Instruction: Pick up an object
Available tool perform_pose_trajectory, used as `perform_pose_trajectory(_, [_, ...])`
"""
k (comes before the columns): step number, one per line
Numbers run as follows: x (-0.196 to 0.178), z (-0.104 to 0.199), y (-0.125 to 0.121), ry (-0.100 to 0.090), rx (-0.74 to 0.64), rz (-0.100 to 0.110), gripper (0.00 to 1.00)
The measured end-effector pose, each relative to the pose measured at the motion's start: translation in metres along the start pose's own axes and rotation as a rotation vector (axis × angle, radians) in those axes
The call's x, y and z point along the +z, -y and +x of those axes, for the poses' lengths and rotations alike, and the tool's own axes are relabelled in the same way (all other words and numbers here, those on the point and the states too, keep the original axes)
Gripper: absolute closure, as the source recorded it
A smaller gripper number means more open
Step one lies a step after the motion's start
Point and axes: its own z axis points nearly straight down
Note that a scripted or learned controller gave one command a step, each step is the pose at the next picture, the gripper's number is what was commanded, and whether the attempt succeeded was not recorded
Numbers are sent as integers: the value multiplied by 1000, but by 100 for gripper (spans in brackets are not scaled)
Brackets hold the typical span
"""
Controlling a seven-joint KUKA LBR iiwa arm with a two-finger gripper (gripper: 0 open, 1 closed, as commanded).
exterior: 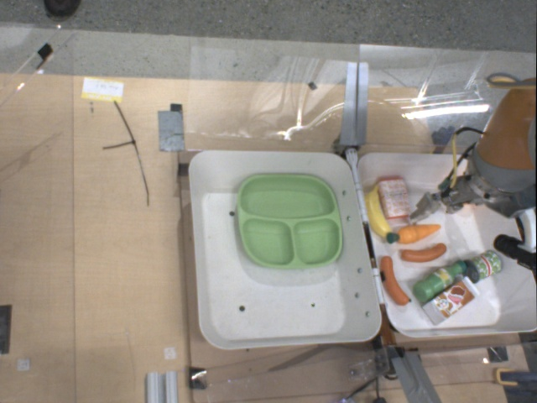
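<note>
step: approach; claw (430, 201) hung over right white bin (495, 321) above orange plastic carrot (417, 234); claw's opening could not be told, nothing seen held; next: descend onto carrot, close

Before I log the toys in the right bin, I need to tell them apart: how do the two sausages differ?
The upper sausage lies nearly level, left to right, just below the carrot. The lower sausage runs at a steep slant along the right bin's left side, beside the green bottle. The upper one looks slightly shorter and more orange. Both are slim, reddish-orange and lie flat.
</note>
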Motion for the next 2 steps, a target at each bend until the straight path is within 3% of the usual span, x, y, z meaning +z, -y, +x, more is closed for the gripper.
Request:
perform_pose_trajectory(1, [-1,62,37,0,-66,-2,0])
perform_pose_trajectory(2, [-1,82,77,0,-31,-1,0])
